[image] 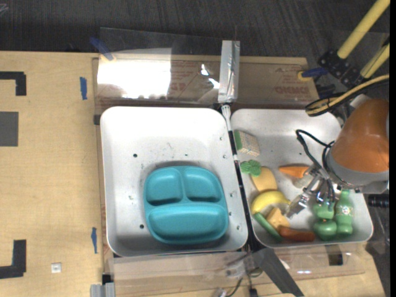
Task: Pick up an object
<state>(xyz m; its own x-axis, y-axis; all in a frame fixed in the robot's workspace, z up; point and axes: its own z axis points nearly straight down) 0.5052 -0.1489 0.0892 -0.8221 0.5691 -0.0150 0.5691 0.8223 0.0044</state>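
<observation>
Tool low in right bin, state indeterminate. Green toys right of tool; yellow banana, orange carrot left. Teal tray far left. Arm hides bin corner.

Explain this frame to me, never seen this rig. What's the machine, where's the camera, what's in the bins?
One fixed camera looks down at a slant on a bench with two shallow white bins. The grey arm with the orange band reaches in from the right; it is a robot arm, and its tool is low inside the right bin. That bin holds a pile of toy food: a yellow banana, an orange carrot-like piece, green pieces and a small box. The left bin holds a teal divided tray. The tool sits among the toys, but I cannot tell from this view whether anything is gripped.
</observation>
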